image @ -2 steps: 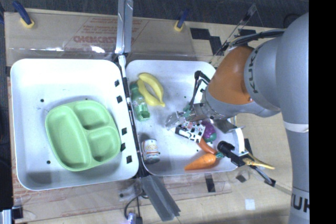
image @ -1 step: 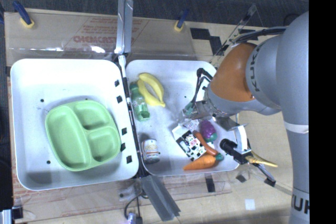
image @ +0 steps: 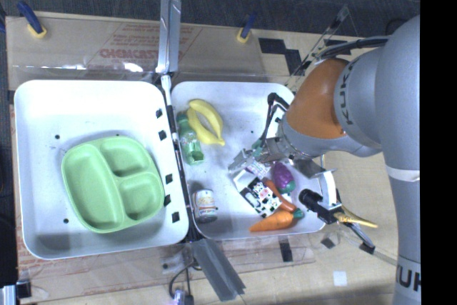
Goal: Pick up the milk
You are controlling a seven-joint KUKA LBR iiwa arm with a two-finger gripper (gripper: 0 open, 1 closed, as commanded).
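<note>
The pincer [image: 251, 157] is low in the right bin [image: 235, 96], just above the milk carton [image: 263, 196], which lies flat near the bin's front right corner. I cannot tell how the pincer stands or whether it touches anything. A carrot [image: 275, 221] and a purple eggplant [image: 283, 176] lie against the carton. A banana [image: 204, 121] lies farther left.

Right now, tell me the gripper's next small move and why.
Probably lower straight onto the milk. The gripper sits just above the carton in the right bin, and nothing shows between its fingers. The eggplant and carrot crowd the carton, so descend carefully.
</note>
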